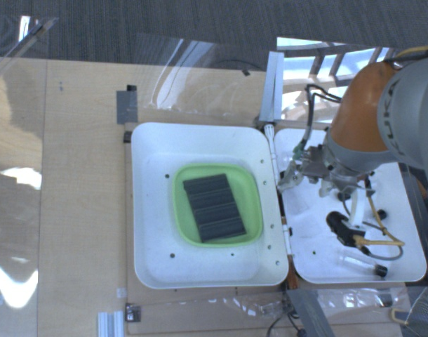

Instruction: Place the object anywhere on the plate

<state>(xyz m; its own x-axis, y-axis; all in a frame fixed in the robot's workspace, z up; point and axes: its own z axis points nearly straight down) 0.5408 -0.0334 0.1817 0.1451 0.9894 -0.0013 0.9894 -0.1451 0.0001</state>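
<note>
The dark ribbed block (214, 208) lies flat on the green plate (253, 203), well apart from the tool (291, 174), beyond the bin wall (273, 195). We cannot tell the tool's state. We judge placement complete; the next move only needs to stay clear.

Glossy smooth plastic: green plate (252, 201); matt, ribbed: dark block (214, 207).

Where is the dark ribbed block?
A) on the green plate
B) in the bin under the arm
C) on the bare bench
A: the block lies flat on the green plate, in the bin away from the arm.
</note>
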